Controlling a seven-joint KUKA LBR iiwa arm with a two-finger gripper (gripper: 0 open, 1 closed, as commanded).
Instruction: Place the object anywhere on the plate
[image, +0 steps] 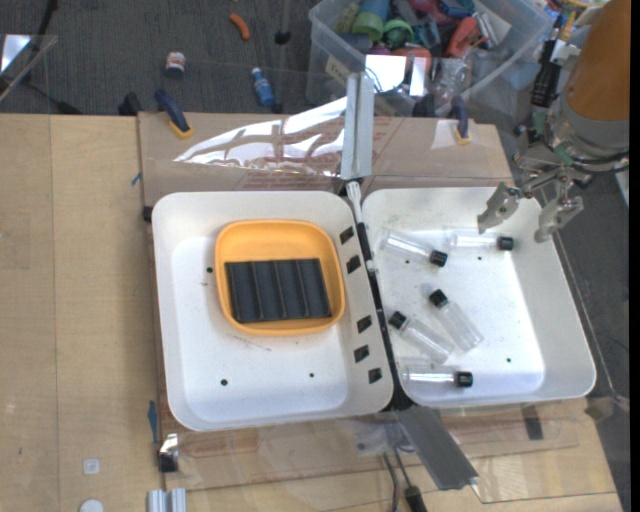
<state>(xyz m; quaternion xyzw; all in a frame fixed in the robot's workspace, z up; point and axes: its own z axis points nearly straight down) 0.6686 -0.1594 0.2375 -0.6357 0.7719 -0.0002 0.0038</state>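
Wooden bench (70, 300) carries two bins. Gripper (528, 212), fingers spread and holding nothing, hovers at 1 o'clock over the right bin (560, 330); vials (450, 320) lie below, awaiting transfer to the yellow plate (230, 245).

My bench is a pale wooden tabletop (70, 300) with a brown cardboard sheet (250, 150) across its far side. Beyond it I see dark grey carpet (100, 50) scattered with small tools, and a clear plastic tub (420, 40) heaped with colourful toys. Bright glare streaks a crinkled transparent film (270, 140).
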